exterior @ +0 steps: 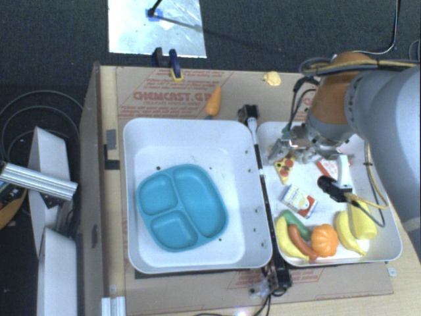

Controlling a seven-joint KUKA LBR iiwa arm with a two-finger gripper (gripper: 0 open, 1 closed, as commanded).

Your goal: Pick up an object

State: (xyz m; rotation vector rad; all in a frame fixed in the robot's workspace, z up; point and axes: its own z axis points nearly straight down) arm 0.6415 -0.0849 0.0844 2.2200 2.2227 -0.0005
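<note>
We see the gripper (289, 151) low in the upper left of the right bin (395, 245), above a small red-and-yellow pizza-slice toy (285, 169); we cannot tell whether it is open or closed. Below in that bin lie a small red-and-white carton (299, 200), a red pepper (299, 241), an orange pumpkin (323, 239) and yellow bananas (355, 226). The left bin (191, 133) holds a blue divided plate (181, 206).

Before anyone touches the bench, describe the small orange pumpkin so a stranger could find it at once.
Start at the right-hand white bin, the one the grey arm reaches over. At its near edge sits the small orange pumpkin, between a red sausage-shaped toy and a yellow banana. It is the only round, ribbed thing there.
</note>
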